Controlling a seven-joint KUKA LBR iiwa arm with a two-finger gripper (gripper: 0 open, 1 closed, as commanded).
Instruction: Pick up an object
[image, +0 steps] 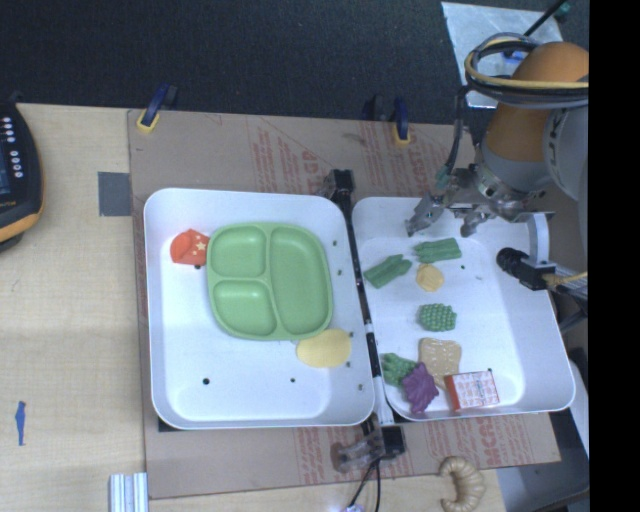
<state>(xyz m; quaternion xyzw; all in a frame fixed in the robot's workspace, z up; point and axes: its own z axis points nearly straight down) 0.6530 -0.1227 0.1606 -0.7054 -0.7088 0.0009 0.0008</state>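
While the arm (530, 110) sits at the upper right of the frame, its claw (452, 213) hangs over the top edge of the right bin (545, 330), fingers spread apart with nothing between them.

Two white bins, side by side, centre of frame.

Left bin (180, 380): three things. One green divided plate (270, 280) with three compartments, in the upper middle. One red piece with a yellow star (188, 246) touching the plate's upper left edge. One yellow lump (324, 348) just below the plate's lower right corner.

Right bin: eight small things. Two green bean pods, one (438, 249) just below the claw, one (387, 269) further left near the bin's left wall. One small yellow piece (429, 278) just beneath the first pod. One bumpy green ball (436, 317) mid-bin. One tan cracker-like piece (440, 354) below it. At the bottom edge: one green leafy piece (396, 367), one purple piece (419, 388) overlapping it, one red and white box (471, 390) to their right.

Off the bins: one tan curled thing (463, 482) on the bench at bottom, two clamps at top, one with a yellow tip (152, 110) and one blue (401, 121).
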